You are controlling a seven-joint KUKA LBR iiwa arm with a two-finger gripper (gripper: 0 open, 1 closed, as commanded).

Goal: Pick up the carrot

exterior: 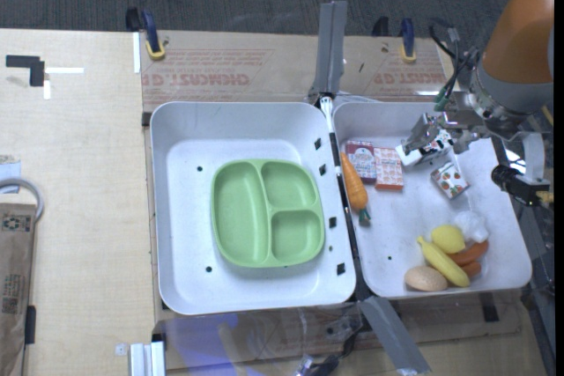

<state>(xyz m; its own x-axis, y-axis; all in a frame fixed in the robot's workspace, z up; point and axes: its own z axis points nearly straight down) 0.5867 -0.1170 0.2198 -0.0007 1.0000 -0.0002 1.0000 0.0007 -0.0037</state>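
The carrot (354,182) is orange with a green stub at its near end. It lies along the left wall of the right bin (388,264), pointing toward the back. My gripper (425,143) hangs over the back of that bin, to the right of the carrot and well apart from it. Its dark and silver fingers point down and left, with nothing visible between them.
A red-and-white carton (376,164) lies beside the carrot. A small strawberry-print box (450,180) sits under the wrist. A banana (443,261), lemon (447,236), bread roll (426,278) and a second orange piece (471,254) crowd the front right corner. The left bin (176,207) holds a green divided plate (267,212).
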